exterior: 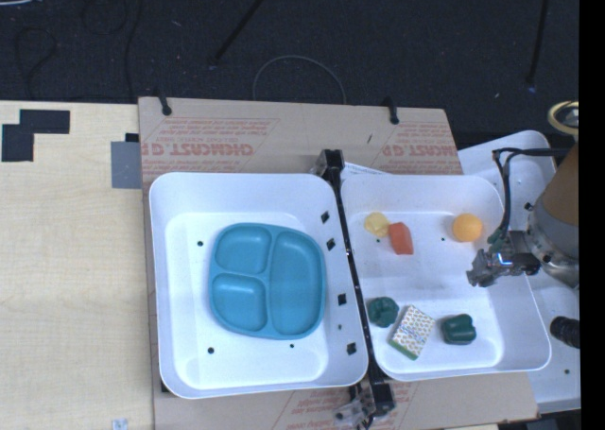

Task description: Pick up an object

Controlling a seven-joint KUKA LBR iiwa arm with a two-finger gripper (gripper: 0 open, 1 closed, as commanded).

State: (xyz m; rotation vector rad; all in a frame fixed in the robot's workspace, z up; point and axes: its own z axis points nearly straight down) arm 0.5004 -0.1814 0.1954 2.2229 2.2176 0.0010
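1. Two shallow white bins sit side by side on a sheet of cardboard (293, 140) printed with red lettering, which lies on a pale wooden bench (66, 277).
2. The left bin (180, 197) holds a blue divided plate (267, 280) with three compartments, lying flat near the bin's middle.
3. The right bin (515, 348) holds six small objects, none touching the gripper.
4. Along its far side lie a yellow piece (376, 224), a red-orange block (401, 238) just beside it, and an orange ball (466, 227) well apart to the right.
5. Along its near side lie a dark green round piece (382, 311), a white speckled packet (412, 332) tilted just beside it, and a dark green pepper-like object (458, 329).
6. The arm reaches in from the right, and the gripper (490, 267) hangs over the right bin's right part, near the orange ball and between it and the green pepper-like object.
7. The gripper's tip is a small, dark, blurred cluster, so I cannot tell how it is set; nothing appears caught in it.
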